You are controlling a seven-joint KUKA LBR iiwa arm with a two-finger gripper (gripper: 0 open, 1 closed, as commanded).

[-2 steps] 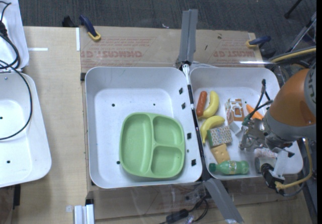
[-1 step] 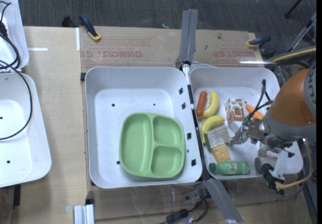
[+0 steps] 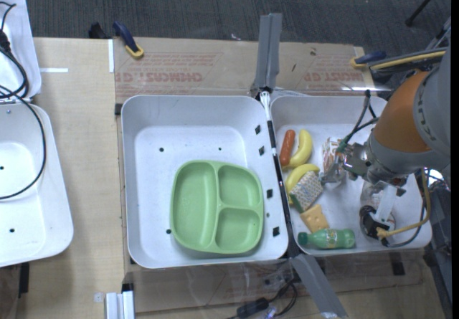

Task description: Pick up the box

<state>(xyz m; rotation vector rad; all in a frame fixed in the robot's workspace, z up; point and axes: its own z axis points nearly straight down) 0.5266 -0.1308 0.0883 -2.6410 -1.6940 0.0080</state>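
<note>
Camera view: box lies mid right bin, beside bananas. Gripper hovers near; grip state can't tell. Box looks light, stiff; grab across its short sides.

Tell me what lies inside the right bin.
Right bin holds a hot dog, two bananas, a speckled box, an orange cracker and a green bottle. The arm covers the bin's right part.

box | small, speckled grey-white face, green lower edge | lying tilted | right bin, left-centre | just below one banana, just above an orange block
</note>
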